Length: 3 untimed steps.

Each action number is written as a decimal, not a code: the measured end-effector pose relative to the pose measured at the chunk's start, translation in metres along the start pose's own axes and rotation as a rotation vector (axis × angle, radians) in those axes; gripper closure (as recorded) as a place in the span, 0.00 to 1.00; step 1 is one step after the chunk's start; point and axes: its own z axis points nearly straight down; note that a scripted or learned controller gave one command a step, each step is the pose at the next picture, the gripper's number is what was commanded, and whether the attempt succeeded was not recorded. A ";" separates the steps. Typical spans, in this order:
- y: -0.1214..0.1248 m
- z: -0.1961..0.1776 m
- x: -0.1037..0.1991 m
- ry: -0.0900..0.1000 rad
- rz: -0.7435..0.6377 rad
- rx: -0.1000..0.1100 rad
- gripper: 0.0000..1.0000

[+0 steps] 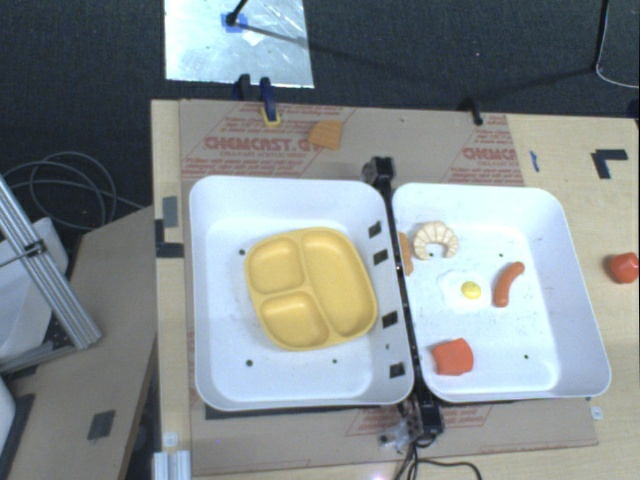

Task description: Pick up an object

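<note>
Left bin [215,268]: yellow three-compartment tray [311,288], sitting at a slight angle. Right bin [570,268]: shrimp [436,238] near the top-left, an orange piece [405,251] just left of it against the divider. Fried egg [462,291] mid-bin, sausage [508,282] just right of it. Orange-red block [452,357] near the front. Gripper state: can't tell. Bench: red object [622,267] right of the bins, orange piece [325,134] behind the left bin.
</note>
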 end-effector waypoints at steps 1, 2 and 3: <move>0.000 0.000 0.000 0.000 -0.001 0.001 0.00; 0.000 -0.012 0.000 -0.002 -0.003 -0.004 1.00; 0.000 -0.011 0.000 -0.002 -0.004 -0.003 0.00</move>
